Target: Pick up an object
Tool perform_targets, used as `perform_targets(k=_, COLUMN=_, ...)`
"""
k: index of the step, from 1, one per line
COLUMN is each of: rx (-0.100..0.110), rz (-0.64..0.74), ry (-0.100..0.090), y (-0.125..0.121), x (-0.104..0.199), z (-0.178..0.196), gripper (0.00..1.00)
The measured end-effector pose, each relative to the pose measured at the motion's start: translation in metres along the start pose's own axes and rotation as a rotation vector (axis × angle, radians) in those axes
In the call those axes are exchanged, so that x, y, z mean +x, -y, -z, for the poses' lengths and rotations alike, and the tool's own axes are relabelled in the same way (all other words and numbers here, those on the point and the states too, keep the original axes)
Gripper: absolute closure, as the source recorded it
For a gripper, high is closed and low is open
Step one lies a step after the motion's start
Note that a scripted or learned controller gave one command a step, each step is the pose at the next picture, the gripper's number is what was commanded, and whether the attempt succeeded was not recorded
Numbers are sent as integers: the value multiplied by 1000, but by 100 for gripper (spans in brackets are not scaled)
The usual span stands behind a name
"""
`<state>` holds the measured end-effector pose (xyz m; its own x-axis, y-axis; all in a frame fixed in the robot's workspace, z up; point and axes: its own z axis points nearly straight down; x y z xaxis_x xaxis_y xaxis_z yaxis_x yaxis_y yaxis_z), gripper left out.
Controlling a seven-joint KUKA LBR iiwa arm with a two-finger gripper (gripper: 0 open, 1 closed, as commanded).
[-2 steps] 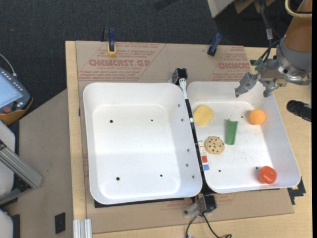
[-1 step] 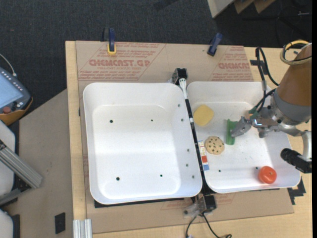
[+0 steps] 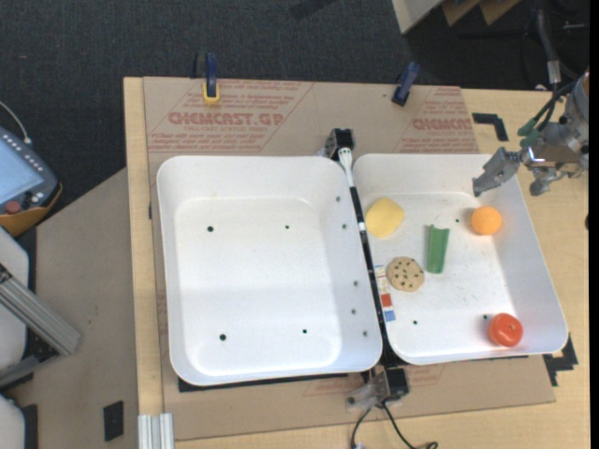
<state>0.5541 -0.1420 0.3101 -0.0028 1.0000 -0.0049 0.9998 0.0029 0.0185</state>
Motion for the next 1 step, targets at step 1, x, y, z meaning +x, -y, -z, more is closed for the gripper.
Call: perform_targets(k=1, rx=34, rz=-5, ry=-8, y=16, x=-11, z=-170, gripper=0)
